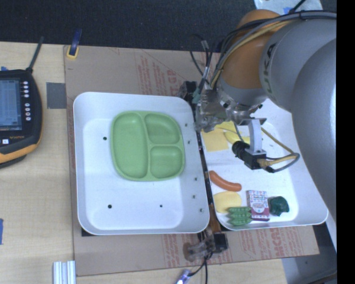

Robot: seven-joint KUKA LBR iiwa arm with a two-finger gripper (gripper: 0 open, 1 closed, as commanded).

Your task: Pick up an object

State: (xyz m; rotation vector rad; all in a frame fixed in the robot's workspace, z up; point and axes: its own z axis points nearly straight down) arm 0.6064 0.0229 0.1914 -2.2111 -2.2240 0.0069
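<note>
I saw the gripper (212, 118) low at the right bin's (305, 209) far-left corner, grip unreadable, nothing visibly picked.

Wooden bench (29, 218) — dark floor (136, 10)

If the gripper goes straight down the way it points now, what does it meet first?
Probably the pale yellow slice lying in the right bin, directly under the gripper. Depth is hard to judge from above, so the bin's left wall is also possible.
</note>
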